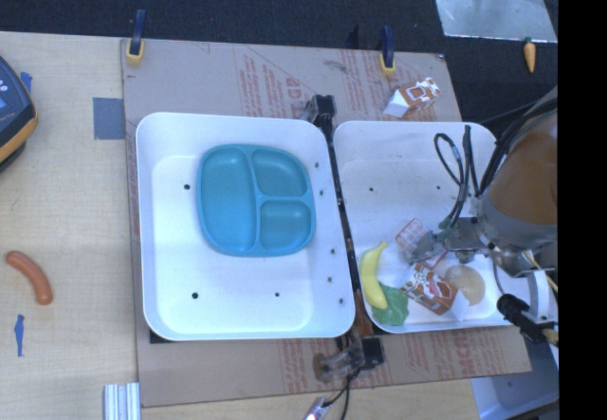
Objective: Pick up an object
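Yellow and curved, a banana [373, 275] lies in the right bin's [398, 148] near left corner, crowded with a red-and-white packet [432, 288] and a pale round item [465, 283], probably where items have slid together. The gripper [453, 240] hangs just above this heap, its finger spread impossible to tell. The left bin [161, 219] bears a blue divided plate [256, 199].

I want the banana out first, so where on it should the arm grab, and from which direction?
Grip the banana across its yellow middle, coming straight down from above. It lies flat and lengthwise along the right bin's left wall, its lower end against something green, so the upper-middle looks freest; closing across its narrow width probably suits best.
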{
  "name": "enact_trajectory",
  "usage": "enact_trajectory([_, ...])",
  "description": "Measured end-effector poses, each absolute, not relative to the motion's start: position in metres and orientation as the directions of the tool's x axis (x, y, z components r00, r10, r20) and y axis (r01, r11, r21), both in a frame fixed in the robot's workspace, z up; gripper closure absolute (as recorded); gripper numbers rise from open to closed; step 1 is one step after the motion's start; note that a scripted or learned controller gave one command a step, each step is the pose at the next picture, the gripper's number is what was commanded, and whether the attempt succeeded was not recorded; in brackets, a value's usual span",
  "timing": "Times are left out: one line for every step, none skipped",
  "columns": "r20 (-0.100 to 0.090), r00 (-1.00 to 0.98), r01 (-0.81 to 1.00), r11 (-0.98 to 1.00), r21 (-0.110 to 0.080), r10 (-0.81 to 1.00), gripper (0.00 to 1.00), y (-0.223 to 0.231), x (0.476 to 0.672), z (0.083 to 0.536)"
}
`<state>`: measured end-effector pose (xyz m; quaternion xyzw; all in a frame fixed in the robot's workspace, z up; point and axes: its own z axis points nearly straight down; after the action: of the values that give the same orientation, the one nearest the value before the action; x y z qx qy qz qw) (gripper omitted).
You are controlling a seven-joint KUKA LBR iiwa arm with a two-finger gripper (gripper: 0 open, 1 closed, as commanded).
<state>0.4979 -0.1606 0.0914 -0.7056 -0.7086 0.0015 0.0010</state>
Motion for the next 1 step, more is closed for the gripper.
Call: enact_trajectory([-0.002, -0.008, 1.000, 0.008, -0.005, 1.000, 1.00, -0.1613, 0.4979, 0.1016])
